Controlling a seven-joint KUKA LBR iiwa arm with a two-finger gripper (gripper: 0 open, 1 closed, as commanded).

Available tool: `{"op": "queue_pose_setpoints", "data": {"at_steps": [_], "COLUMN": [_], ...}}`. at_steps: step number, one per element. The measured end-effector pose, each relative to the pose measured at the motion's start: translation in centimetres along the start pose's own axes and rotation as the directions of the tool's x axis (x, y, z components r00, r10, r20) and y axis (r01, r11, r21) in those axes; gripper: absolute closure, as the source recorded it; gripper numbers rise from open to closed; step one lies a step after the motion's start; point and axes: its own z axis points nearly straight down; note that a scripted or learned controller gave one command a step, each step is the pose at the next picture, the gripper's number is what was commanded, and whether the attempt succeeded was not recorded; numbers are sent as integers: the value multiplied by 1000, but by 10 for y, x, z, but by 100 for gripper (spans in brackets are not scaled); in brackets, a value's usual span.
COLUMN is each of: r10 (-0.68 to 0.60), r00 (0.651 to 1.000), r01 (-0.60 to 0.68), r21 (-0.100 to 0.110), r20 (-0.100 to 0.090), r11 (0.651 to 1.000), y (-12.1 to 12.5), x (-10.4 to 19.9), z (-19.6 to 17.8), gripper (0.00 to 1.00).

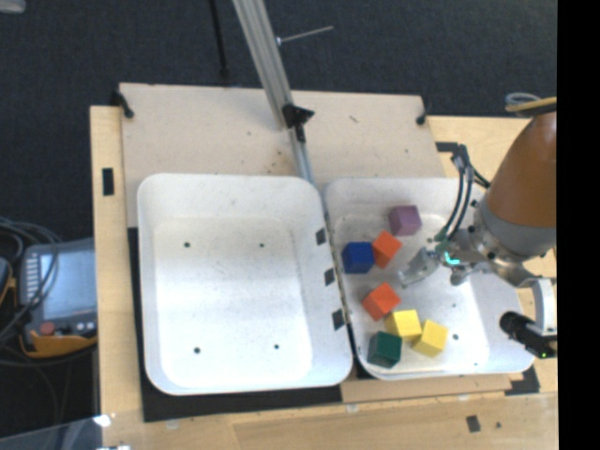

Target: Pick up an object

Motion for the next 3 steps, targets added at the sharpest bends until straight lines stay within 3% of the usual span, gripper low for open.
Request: {"op": "queue_pose_setpoints", "data": {"at_steps": [1,2,3], "r10": [2,3,1], "r00": [1000,1000,1000], "r01": [-2,-3,-1], "r21": [-4,2,-6], "r20": [1,1,-5], "r11": [1000,1000,1000], "y": [1,-1,6], "x": [0,7,1], "z": [-1,45,85], "gripper": [0,0,0]}}
